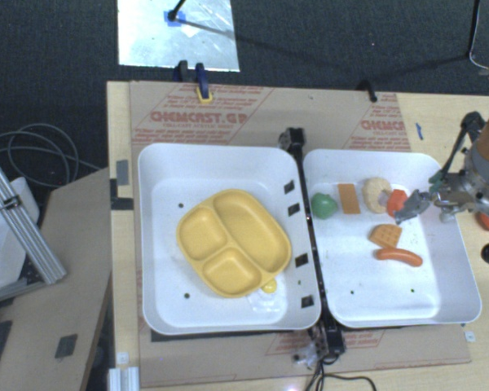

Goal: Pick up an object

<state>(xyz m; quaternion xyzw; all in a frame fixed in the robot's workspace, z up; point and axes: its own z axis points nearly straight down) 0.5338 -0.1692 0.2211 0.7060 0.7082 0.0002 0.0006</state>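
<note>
The right bin (448,300) holds several toy foods: a green round piece (323,206), an orange cracker (349,199), a beige lump (376,192), a small red piece (397,199), a waffle (385,235) and a sausage (400,257). My gripper (410,208) reaches in from the right, low over the bin's upper right part. Its tip is right beside the red piece, above the waffle. I cannot see anything held in it.
A yellow divided plate (232,241) lies in the left bin (163,177). A ridge with black clips (297,210) separates the two bins. The grey arm (481,182) stands over the right bin's right rim. A shiny sheet (178,21) lies beyond the bench.
</note>
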